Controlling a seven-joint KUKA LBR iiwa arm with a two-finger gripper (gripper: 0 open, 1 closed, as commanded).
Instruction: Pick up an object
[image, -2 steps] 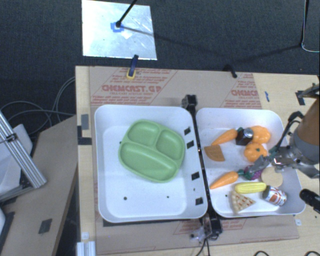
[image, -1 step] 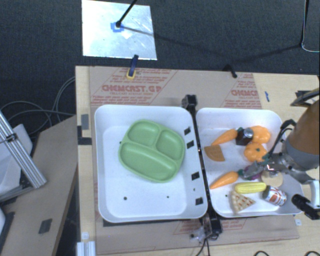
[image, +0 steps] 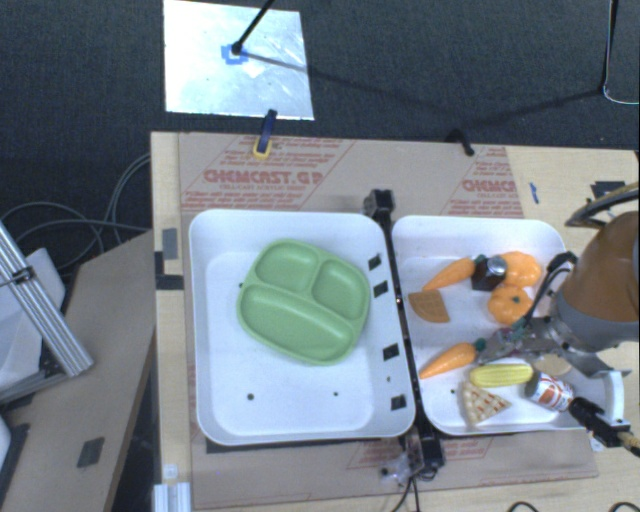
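The right bin (image: 480, 228) holds several toy foods. An orange carrot (image: 450, 272) lies by a small dark block (image: 490, 270) and an orange fruit (image: 523, 266). A second orange fruit (image: 509, 304) sits below them, and a brown wedge (image: 430, 307) lies to its left. Nearer the front lie another carrot (image: 447, 358), a yellow corn cob (image: 500, 375), a pizza slice (image: 483, 403) and a small can (image: 548, 392). My gripper (image: 508, 346) hangs low in this bin, just above the corn cob and right of the lower carrot. Nothing is seen held in it.
The left bin (image: 290, 400) holds a green divided plate (image: 303, 300). A black divider with clips (image: 392, 300) runs between the bins. The arm's grey and orange wrist (image: 605, 285) covers the right bin's far right side. Cardboard (image: 340, 175) lies under both bins.
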